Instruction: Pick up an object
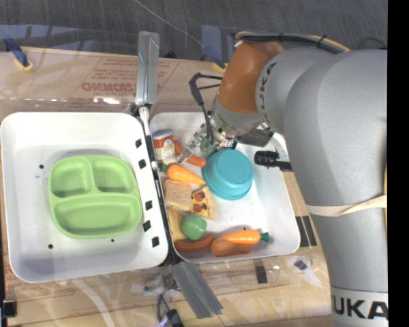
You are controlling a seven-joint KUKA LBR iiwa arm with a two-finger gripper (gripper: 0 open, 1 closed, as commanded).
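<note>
Right bin point(286, 213): crowded. Blue bowl point(229, 174) at centre; small can point(163, 146) at 10 o'clock from it; carrot point(185, 174) at 9; sandwich point(186, 197) and green fruit point(194, 227) at 7 to 8; second carrot point(237, 238) at 6. Open floor lay at 4 o'clock. Left bin point(20, 182): green divided plate point(93, 195) central, free margin all round. Arm point(313, 128) overhung the right bin from 1 to 3.

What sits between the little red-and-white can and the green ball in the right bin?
In the camera view, an orange toy carrot and a sandwich-like slice lie between the red-and-white can and the green ball.
</note>
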